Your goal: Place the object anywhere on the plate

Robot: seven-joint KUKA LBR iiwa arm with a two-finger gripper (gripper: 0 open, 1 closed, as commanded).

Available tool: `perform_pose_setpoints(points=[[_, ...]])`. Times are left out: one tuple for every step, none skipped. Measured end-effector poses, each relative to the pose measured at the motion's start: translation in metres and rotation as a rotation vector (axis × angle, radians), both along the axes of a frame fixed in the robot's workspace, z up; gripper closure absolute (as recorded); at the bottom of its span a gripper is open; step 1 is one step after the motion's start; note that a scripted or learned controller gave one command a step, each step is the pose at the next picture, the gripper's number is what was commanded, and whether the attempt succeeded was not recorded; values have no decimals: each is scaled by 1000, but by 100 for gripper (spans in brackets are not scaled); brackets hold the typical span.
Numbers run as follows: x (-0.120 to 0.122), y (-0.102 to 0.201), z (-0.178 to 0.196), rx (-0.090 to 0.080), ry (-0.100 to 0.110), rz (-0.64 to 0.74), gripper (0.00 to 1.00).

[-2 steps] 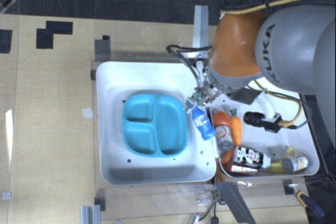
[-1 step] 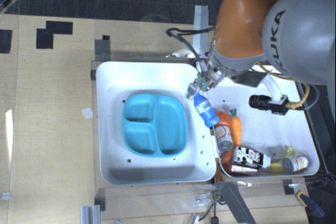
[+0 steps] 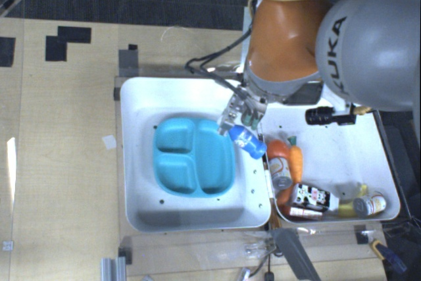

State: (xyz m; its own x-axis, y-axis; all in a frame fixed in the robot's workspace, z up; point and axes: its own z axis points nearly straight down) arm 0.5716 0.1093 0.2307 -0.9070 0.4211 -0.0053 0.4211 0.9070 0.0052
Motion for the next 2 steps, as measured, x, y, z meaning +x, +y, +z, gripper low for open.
perform_pose_setpoints(points=[[18, -20, -43, -2, 1, 242, 100], [22, -47, -44, -4, -3, 513, 100]])
